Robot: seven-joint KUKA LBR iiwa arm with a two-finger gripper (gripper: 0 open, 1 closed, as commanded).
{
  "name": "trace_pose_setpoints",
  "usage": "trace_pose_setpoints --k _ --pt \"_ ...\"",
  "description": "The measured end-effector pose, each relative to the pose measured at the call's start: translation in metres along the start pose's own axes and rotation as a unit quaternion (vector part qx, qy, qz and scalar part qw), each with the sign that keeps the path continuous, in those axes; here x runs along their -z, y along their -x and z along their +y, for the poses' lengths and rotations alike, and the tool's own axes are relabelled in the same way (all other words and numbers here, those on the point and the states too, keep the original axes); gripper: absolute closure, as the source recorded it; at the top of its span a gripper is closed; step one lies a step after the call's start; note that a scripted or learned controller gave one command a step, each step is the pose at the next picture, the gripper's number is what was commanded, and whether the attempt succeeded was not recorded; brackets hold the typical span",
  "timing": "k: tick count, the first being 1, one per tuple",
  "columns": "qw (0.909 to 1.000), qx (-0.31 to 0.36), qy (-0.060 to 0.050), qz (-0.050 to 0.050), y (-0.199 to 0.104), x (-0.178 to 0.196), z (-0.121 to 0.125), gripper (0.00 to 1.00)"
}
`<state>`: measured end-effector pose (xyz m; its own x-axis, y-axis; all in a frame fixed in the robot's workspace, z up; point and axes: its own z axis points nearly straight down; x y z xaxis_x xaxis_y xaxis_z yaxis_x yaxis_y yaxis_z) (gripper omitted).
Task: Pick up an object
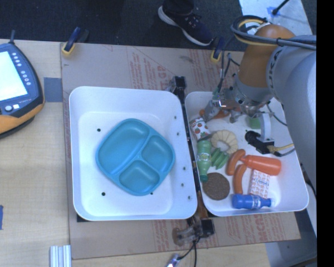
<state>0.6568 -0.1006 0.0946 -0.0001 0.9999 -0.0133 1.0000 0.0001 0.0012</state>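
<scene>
The right bin (292, 202) holds several small items. Among them are a pale croissant-shaped piece (225, 140), a green bottle (204, 156), a green pod (219, 158) and a brown round disc (216, 186). There are also orange sausage shapes (261, 164), a red-and-white packet (260, 183), a blue bottle (250, 202) and a small white-and-red ball (199, 128). My gripper (235, 110) hangs low over the far end of this bin, just behind the croissant piece. The arm's orange band (259, 54) rises above it. Nothing shows clearly in its grasp.
The left bin (80, 149) carries a blue divided plate (135, 156). A tablet-like pendant (11, 88) with an orange rim lies on the bench at far left. Clamps (72, 40) hold the board's far edge. A person's shoes (186, 21) stand beyond the bench.
</scene>
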Motion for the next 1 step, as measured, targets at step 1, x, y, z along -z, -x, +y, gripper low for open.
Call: trace_pose_setpoints --k 1 --pt "1.0000 0.000 0.000 0.000 -0.0004 0.0000 -0.0001 0.00"
